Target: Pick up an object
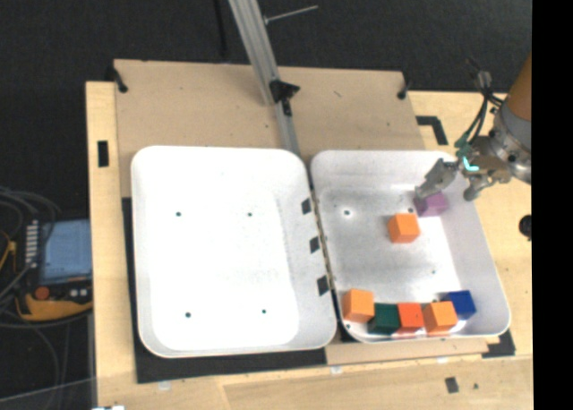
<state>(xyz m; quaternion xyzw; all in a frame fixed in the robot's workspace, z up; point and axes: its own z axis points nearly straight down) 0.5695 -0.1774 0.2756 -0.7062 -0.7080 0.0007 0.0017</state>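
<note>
Purple block [433, 204] lay just below my pincer [454, 182], fingers spread apart over the right bin [358, 175], gripping nothing.

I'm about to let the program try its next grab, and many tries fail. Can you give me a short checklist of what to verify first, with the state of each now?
1. Gripper over the right bin, where the blocks are: ok.
2. A block near the fingers: ok, the purple block lies just by them.
3. Purple block between the fingers: cannot tell.
4. Orange block apart from the purple one: ok.
5. Other blocks out of the way: ok, row of blocks lies along the near wall.
</note>
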